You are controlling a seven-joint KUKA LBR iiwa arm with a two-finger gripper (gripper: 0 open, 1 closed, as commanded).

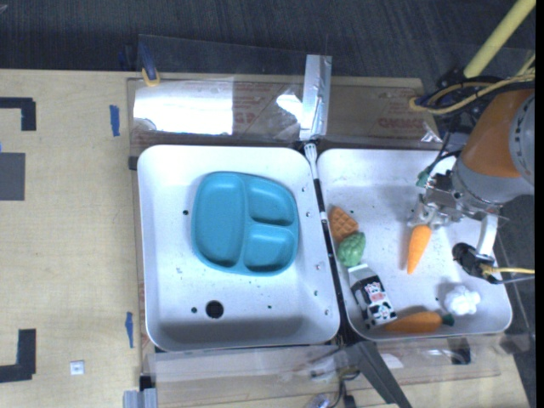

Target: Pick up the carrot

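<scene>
Two white bins (161, 313), one blue tray (245, 221), two carrots (417, 246), one milk carton (372, 296)

Bare bin floor (382, 185) left of carrot (417, 246); waffle (342, 222), broccoli (351, 246) beyond.

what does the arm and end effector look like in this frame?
Grey arm with a broad orange band above the wrist. The end effector is a small metallic grey assembly. Yellow and black cables loop behind the arm, and a black fitting with yellow wire hangs below.
</scene>
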